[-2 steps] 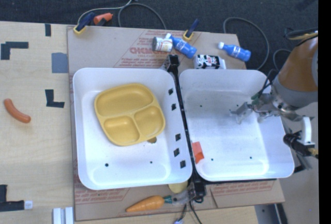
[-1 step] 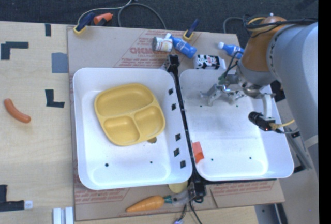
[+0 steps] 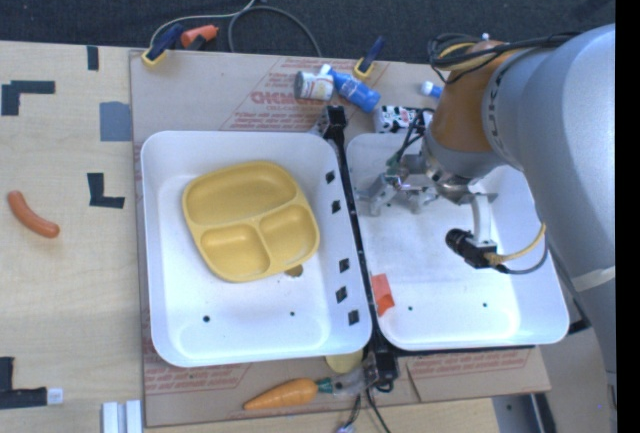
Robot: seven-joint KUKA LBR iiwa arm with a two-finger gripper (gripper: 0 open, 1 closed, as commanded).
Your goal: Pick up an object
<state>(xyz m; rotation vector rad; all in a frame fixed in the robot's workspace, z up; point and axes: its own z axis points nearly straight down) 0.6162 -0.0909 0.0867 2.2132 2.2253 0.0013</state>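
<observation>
We see the grey arm [image 3: 560, 121] bent low over the right bin [image 3: 470, 311], its gripper [image 3: 385, 193] down at that bin's upper left corner.

The arm enters from the right, its orange band [image 3: 462, 116] just above the wrist, and we cannot tell how the fingers stand. To the gripper's left sits the left bin [image 3: 240, 321], holding a yellow divided plate [image 3: 252, 219] well apart from the gripper. Below the gripper, past the bins' near edge, lies a toy carrot [image 3: 283, 394]. Just above it, beyond the bins, rests a blue and white bottle [image 3: 338, 85]. Far to its left lies a small sausage [image 3: 33, 215].
</observation>
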